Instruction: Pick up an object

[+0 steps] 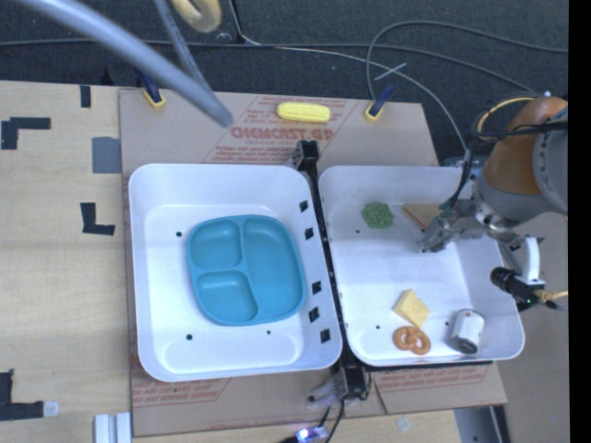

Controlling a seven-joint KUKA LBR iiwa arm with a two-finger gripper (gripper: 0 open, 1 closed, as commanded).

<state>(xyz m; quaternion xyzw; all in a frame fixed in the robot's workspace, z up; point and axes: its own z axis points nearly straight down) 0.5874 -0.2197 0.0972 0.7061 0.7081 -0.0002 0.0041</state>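
In the right bin (480,275) lie a small green broccoli-like piece (376,214), a tan flat wedge (418,215), a yellow cheese-like block (412,306), an orange pretzel-shaped ring (411,341) and a small silver can (465,330) on its side. My gripper (434,240) hangs low over the right bin's upper middle, just below and to the right of the tan wedge. Nothing shows in its grasp.
The left bin (152,247) holds a blue divided plate (246,269). A yellow oblong object (303,113) lies on the cardboard behind the bins. Black clips (314,238) join the bins along the middle seam. Cables run behind the right bin.
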